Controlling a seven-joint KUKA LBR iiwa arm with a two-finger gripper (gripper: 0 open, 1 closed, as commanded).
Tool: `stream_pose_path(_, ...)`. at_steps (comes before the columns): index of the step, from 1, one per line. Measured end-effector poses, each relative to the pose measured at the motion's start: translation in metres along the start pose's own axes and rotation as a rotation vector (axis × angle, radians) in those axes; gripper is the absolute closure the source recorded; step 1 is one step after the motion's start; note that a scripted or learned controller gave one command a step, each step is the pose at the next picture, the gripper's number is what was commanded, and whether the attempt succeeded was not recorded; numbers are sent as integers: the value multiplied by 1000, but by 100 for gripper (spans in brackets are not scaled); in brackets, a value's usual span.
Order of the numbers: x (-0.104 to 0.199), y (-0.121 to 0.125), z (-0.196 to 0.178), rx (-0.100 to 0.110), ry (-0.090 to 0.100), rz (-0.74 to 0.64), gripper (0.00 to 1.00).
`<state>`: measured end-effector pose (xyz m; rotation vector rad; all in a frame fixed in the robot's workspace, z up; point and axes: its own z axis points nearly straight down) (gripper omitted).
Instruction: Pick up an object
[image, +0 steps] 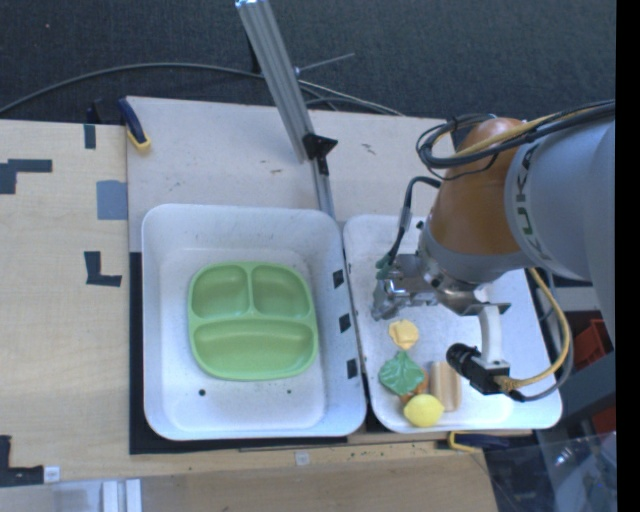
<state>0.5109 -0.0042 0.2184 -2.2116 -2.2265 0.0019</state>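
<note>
White plastic forms the right bin (372, 250), and much of it lies hidden under the grey and orange arm (500, 200). The claw (392, 297) hangs low in this bin, just above a pale yellow piece (404, 333); whether it is apart or together cannot be told, since its tips blur into metal. Below that piece sit a green leafy item (401, 375), a tan block (444, 385) and a yellow lemon (424, 410). Left of the right bin, the other bin (160, 300) holds a green divided tray (252, 320).
</note>
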Motion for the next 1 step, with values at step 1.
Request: stream_pose_path(1,52,3,-14,-2,0,-1,100)
